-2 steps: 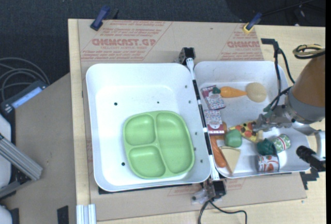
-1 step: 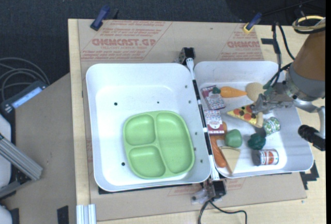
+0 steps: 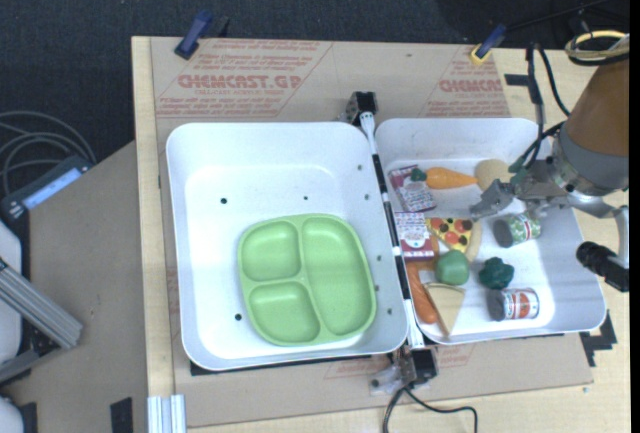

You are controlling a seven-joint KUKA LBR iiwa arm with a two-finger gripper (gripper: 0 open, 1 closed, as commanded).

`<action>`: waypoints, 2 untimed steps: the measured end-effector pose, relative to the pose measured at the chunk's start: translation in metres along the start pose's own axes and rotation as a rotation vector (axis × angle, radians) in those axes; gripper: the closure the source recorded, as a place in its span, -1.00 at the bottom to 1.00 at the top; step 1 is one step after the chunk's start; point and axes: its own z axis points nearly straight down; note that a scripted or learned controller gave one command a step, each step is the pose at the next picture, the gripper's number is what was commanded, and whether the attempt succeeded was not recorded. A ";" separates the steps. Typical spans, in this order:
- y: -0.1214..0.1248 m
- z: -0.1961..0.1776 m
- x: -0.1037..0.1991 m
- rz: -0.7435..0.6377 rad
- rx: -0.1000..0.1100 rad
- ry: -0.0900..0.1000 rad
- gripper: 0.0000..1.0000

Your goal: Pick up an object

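Dark blue-grey carpet surrounds a brown cardboard-topped bench (image 3: pixel 300 81) printed with red lettering, held by blue clamps (image 3: pixel 193 34) at its far edge. On it sit two shallow white bins side by side. At nine o'clock from the bench's centre lies the left white bin (image 3: pixel 200 171), which holds a pale green plastic plate with three compartments (image 3: pixel 305 279) toward its six o'clock side.

At three o'clock lies the right white bin (image 3: pixel 570 306), crowded with small toy foods. An orange carrot with a green top (image 3: pixel 447 178) lies near its twelve o'clock wall, with a beige rounded piece (image 3: pixel 490 171) just beside it at three o'clock. Flat printed packets in red and white (image 3: pixel 411 211) run along the bin's nine o'clock wall. A yellow and red patterned piece (image 3: pixel 452 232) sits near the middle, a round green ball (image 3: pixel 453 268) at six o'clock from it, and a dark green lumpy toy (image 3: pixel 495 273) just beside the ball. A small red and white can (image 3: pixel 514 304) lies on its side toward five o'clock, and an orange and tan wedge (image 3: pixel 438 306) rests at seven o'clock.

From three o'clock the grey arm with its orange band (image 3: pixel 600 111) reaches over this bin. Its grey two-finger gripper (image 3: pixel 497 201) hangs above the bin's middle, near the beige piece and a small greenish can (image 3: pixel 518 229). Whether the claw is spread or clenched I cannot tell; nothing is seen between it.
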 end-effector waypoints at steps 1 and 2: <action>-0.054 0.082 -0.041 0.003 0.003 0.000 -1.00; -0.053 0.071 -0.041 0.002 -0.001 -0.001 1.00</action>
